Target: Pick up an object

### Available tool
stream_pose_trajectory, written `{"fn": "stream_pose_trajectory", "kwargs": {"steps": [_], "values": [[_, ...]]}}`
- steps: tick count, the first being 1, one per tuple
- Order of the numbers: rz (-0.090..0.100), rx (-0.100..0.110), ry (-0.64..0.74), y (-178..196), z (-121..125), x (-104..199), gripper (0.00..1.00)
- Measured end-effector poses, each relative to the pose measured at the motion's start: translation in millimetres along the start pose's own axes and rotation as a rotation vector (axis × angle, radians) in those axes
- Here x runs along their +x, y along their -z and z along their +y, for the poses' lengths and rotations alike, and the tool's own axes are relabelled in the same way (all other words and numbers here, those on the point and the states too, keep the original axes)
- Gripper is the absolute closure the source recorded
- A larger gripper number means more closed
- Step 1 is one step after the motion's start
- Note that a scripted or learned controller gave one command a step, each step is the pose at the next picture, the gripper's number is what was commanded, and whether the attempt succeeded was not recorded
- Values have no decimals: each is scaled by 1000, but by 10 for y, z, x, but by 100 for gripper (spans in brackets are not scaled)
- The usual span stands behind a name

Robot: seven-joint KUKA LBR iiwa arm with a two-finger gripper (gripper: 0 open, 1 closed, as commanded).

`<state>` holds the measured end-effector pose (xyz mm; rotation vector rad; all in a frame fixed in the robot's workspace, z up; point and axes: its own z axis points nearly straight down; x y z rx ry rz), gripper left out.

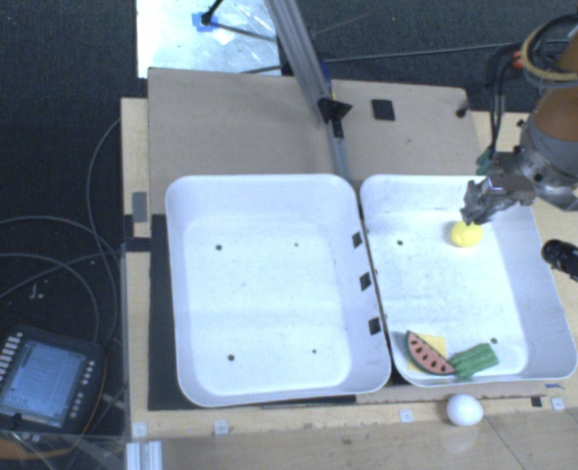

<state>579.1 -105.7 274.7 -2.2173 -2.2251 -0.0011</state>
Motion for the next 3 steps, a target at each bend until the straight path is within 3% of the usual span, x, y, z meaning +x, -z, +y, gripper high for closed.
{"fn": "stream_pose_trajectory", "kwargs": {"steps": [3], "values": [[1,0,1,-270,-239,1562,100]]}}
